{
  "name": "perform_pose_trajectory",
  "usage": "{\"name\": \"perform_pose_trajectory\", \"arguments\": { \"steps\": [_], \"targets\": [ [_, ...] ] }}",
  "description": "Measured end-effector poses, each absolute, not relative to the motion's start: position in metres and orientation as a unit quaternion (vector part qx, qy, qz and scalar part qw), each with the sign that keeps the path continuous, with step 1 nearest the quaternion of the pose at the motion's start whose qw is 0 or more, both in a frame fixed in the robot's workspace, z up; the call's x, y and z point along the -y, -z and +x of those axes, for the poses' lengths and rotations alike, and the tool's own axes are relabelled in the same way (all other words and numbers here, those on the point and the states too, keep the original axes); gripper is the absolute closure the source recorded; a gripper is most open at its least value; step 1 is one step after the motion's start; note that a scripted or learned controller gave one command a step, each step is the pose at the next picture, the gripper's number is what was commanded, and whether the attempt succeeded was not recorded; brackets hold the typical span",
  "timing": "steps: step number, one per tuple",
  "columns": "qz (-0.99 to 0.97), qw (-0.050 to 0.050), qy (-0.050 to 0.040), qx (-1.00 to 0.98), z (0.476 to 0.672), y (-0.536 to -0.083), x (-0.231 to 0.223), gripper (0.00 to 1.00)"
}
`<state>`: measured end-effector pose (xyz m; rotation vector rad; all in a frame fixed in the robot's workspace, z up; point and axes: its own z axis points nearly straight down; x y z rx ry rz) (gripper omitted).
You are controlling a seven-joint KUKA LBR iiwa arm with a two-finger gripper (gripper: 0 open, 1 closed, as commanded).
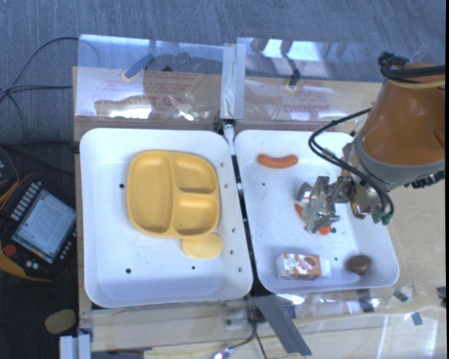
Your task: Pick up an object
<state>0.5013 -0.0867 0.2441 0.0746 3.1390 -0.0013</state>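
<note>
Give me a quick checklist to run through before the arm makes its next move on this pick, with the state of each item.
1. Gripper is over the right bin: ok.
2. Something is held between its fingers: cannot tell; small orange-red bits show beside the tips, unclear what they are.
3. Hot dog lies apart from the gripper, near the bin's far edge: ok.
4. Small carton and brown round object lie untouched along the near edge: ok.
5. Yellow divided tray and yellow disc sit in the left bin, out of the arm's way: ok.
</note>
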Motion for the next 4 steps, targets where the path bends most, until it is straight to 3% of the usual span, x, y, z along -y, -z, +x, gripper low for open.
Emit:
{"name": "perform_pose_trajectory", "arguments": {
  "steps": [1, 2, 3, 4],
  "targets": [
    [-0.050, 0.000, -0.0003, -0.999, 0.484, -0.217, 0.016, 1.00],
    [-0.050, 0.001, 0.0004, -0.999, 0.486, -0.226, 0.015, 1.00],
    [-0.068, 0.000, 0.0007, -0.998, 0.487, -0.183, 0.049, 1.00],
    [-0.060, 0.000, -0.0008, -0.998, 0.524, -0.193, -0.055, 1.00]
  ]
}}
